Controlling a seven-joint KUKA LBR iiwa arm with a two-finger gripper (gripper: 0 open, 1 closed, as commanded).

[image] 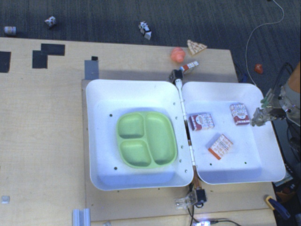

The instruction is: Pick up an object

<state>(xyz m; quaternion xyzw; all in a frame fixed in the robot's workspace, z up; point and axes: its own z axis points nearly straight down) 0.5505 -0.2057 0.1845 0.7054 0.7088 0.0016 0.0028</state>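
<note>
At the right rim of the right bin (270,140), the hand (260,118) is seen, reached in from the right side of the camera view. Whether it is open or closed cannot be told, and nothing is seen held in it. Three small red-and-white packets are found in this bin: one (239,113) lies just beside the hand, a second (201,121) lies near the bin's left wall, and a third (220,146) (turned at a slant) lies between and below them, apart from both. A green divided plate (146,139) is set in the left bin (101,126), well apart from the hand. Beyond the bins, on the tabletop (42,135), an orange ball (178,55) and a wedge-shaped piece (196,47) are seen near the far edge.
</note>
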